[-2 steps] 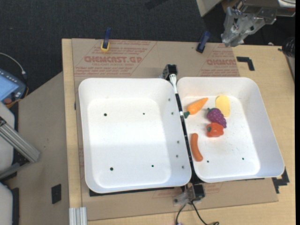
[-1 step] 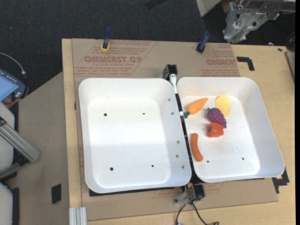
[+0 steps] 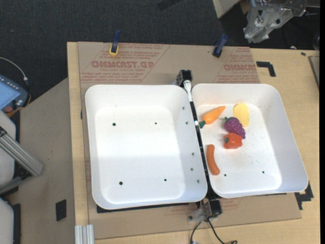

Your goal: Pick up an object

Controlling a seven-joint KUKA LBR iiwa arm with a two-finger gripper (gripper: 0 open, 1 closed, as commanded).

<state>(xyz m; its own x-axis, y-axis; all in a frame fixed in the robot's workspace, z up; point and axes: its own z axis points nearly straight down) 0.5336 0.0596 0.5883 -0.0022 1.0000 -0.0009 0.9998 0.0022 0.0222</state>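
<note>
White plastic forms two shallow bins side by side on a cardboard sheet [image 3: 152,55] that covers the tabletop [image 3: 45,136]. All the toy food lies in the right bin [image 3: 284,136]. With the grapes [image 3: 235,126] as the landmark: a carrot [image 3: 213,115] lies up and to their left, a lemon [image 3: 242,114] touches them from above right, a red pepper [image 3: 233,141] sits just below them, and a sausage [image 3: 212,159] lies lower left, near the divider. The left bin [image 3: 101,105] is well apart to the left of the grapes. The gripper [image 3: 265,22] hangs far above the grapes, beyond the bins' far edge, holding nothing visible. Whether the jaws are open or closed I cannot tell.
</note>
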